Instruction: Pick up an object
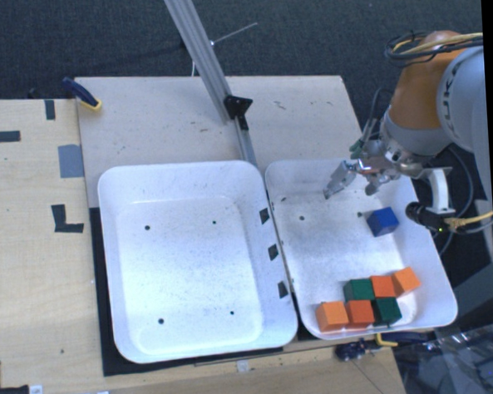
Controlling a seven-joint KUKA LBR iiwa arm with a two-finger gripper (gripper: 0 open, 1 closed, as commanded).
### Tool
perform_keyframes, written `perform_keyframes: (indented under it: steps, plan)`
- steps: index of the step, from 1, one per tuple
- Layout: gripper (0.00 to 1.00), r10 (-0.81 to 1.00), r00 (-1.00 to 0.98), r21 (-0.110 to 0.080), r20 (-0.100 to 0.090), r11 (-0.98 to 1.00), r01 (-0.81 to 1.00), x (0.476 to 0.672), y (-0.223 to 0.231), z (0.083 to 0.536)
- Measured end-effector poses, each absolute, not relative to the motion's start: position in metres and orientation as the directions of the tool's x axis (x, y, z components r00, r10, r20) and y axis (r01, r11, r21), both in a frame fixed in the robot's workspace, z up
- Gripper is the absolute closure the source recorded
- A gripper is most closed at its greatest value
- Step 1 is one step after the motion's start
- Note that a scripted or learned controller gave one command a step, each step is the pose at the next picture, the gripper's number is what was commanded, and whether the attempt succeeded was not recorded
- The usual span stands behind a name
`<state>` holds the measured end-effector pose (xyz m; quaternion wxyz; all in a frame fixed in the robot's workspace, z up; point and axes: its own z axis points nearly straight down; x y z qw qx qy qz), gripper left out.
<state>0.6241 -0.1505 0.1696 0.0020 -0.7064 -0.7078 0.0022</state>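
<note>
While the open, empty gripper [351, 180] hangs nearby, a blue block [383, 221] lies apart from clustered blocks [368, 301]

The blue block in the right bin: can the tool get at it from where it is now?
Probably yes. The blue block lies alone, apart from the orange and green blocks, and the tool hovers nearby.

The arm [440, 97] runs off the right edge. The tool [355, 177] is too small and blurred to read its fingers. The desk [33, 247] is cut off at the left.
</note>
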Motion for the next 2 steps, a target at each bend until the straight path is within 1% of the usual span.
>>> perform_keyframes:
  steps: [1, 2]
  plan:
    - [0.00, 1.000, -0.002, -0.007, 0.000, 0.002, 1.000, 0.619, -0.141, 0.111]
    - [1.00, 1.000, -0.003, -0.002, 0.000, 0.003, 1.000, 0.621, -0.140, 0.125]
